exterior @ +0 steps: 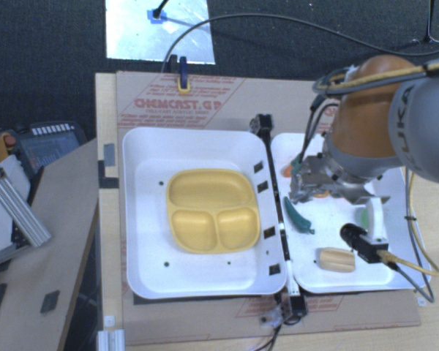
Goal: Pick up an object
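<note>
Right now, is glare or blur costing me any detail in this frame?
Camera view: bright glare on the foil sheet washes out its surface; white bins nearly blown out; yellow tray evenly lit and sharp; gripper sits in the arm's shadow, somewhat soft.

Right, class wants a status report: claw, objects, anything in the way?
Claw low over right white bin, grip unclear. Teal curved piece beside it, tan block nearer front. Yellow divided tray in left bin.

Dark carpet (44, 42) surrounds a cardboard-topped bench (205, 97), with a shiny metal sheet (157, 20) lying beyond it.
</note>
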Controlling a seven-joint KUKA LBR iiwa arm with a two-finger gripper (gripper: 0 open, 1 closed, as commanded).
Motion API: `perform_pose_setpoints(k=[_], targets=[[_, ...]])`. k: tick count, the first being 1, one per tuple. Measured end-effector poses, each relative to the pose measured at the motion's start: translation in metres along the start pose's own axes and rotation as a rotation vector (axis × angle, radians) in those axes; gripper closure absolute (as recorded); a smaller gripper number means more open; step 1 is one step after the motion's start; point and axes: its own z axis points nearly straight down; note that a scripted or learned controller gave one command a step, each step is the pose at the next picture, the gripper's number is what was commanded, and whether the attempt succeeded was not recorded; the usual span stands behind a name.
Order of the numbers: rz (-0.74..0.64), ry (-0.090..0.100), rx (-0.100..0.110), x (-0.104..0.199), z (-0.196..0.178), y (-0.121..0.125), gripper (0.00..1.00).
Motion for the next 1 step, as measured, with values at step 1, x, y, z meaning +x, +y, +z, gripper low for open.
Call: perform_pose_setpoints(k=[1], targets=[[-0.002,0.001,0.000,0.0622,0.0056,-0.0072,1.00]])
